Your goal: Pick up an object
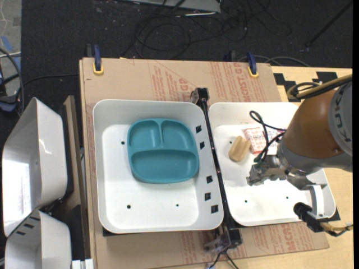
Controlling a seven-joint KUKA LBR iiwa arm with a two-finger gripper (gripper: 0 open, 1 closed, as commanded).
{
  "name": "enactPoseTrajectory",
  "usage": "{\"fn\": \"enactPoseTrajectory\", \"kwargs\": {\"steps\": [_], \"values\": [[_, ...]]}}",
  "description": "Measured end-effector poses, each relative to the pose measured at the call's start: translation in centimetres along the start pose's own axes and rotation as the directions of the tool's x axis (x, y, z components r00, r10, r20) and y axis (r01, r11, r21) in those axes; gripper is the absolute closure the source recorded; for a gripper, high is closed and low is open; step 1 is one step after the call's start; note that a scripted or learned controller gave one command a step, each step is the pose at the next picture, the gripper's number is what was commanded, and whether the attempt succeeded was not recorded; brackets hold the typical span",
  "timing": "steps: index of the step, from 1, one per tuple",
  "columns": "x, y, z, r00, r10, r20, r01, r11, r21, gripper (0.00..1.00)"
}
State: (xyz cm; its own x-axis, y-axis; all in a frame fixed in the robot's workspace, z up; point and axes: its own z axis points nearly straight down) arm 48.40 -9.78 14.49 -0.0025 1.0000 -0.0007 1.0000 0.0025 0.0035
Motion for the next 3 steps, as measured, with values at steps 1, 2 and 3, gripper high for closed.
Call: {"fn": "enactPoseTrajectory", "kwargs": {"steps": [1,2,3], "values": [[0.0,-0.6,-4.6,1.0,0.0,0.0,0.0,1.0,0.0,1.0],[0.0,-0.5,-9.8,1.0,-0.001,0.001,0.001,1.0,-0.001,1.0],[5.1,0.1,-10.5,1.0,-0.006,-0.001,0.006,1.0,0.001,1.0]]}}
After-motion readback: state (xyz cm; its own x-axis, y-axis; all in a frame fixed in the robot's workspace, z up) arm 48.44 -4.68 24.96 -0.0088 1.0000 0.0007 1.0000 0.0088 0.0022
